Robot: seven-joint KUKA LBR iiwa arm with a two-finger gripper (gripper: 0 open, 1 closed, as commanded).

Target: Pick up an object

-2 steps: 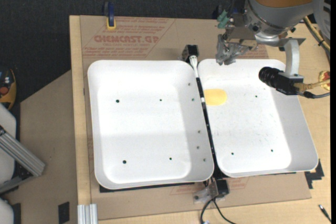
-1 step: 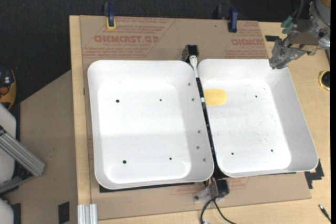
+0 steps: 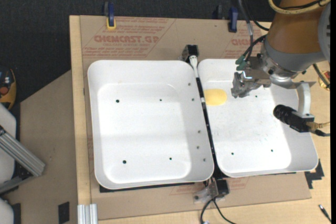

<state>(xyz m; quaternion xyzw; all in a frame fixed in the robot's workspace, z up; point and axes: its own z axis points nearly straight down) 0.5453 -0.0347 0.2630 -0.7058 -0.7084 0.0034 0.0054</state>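
Camera view, looking down at a slant: a tabletop [image 3: 157, 34] of pale board printed with red lettering, blue clamps at its far edge, carries two shallow white plastic bins with rounded corners. The left bin [image 3: 105, 113] is dotted with small dark marks. The right bin [image 3: 262, 165] is partly hidden by the arm [image 3: 299, 13], grey with an orange band, cut off at the frame's right. The jaws [image 3: 240, 89] hang just right of a small, smooth, rounded yellow object [image 3: 215, 97] near the right bin's left wall; their spread cannot be told.

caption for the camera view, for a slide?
Pincer hovering in the right bin, just right of a yellow object near the divider.
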